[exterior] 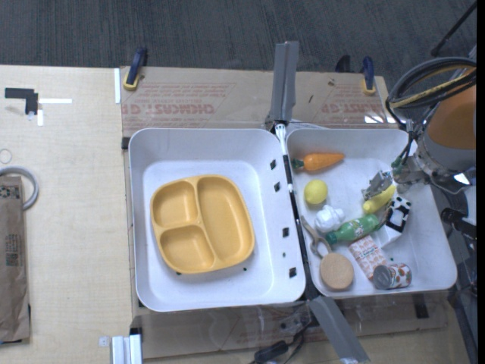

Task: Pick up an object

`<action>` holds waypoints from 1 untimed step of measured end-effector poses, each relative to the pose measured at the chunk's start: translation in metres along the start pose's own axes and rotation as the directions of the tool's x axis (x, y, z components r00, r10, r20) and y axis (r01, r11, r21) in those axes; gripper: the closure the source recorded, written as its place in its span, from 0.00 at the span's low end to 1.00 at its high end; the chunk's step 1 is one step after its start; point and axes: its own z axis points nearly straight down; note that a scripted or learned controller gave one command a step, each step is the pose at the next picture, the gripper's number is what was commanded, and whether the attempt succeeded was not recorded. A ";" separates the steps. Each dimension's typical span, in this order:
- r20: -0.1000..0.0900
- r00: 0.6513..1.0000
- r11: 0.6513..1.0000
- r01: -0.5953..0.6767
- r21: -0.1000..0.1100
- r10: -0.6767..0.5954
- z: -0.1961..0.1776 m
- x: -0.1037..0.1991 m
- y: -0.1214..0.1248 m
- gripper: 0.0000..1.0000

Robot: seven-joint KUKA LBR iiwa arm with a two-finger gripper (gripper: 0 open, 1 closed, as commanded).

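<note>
Claw low in the right bin, over the banana.
Camera view: the claw (383,182) sits at the banana (379,199), beside the green bottle (356,228); its opening and any hold I cannot tell. Best to centre on the banana, clear of the bottle, before lifting.

Matt yellow plastic plate (202,224), glossy white bins (140,203).
</note>
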 end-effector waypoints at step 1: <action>0.006 1.000 1.000 -0.001 -0.004 0.001 -0.010 -0.002 0.001 1.00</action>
